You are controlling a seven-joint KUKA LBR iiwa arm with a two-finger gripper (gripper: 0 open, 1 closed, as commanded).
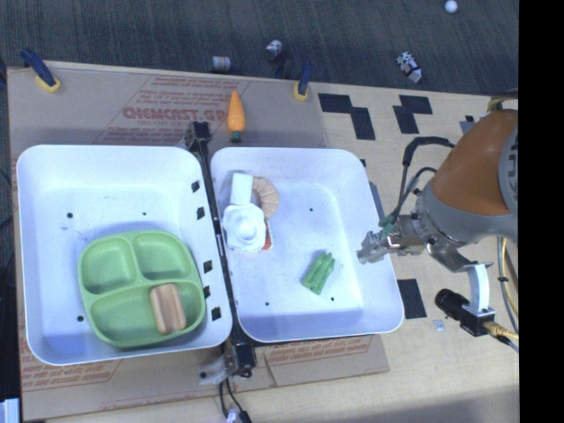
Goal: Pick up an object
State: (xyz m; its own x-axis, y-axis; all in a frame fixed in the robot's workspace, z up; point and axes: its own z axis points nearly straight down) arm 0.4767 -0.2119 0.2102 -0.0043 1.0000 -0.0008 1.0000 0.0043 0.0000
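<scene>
White plastic bins are seen side by side on the bench. In the right bin (348,311) a small green piece (318,271) lies loose on the floor, well apart from a white bottle (244,223) that is packed against the left wall with a tan item (267,196) touching it. In the left bin (44,236) a green divided plate (137,285) is set, with a brown block (166,308) in its lower compartment. An orange carrot toy (235,113) rests on the cardboard beyond the bins.

The gripper (379,245) is held over the right rim of the right bin, near the green piece but not touching it. Whether its fingers are open or closed cannot be told; nothing is seen held between them.

The approach is judged to be the step in hand, and the green piece the easiest target. It would be done well if the gripper were carried clear of the rim, centred over the piece, turned so the closing line crosses its narrow width, and lowered fully to the floor before being closed.
</scene>
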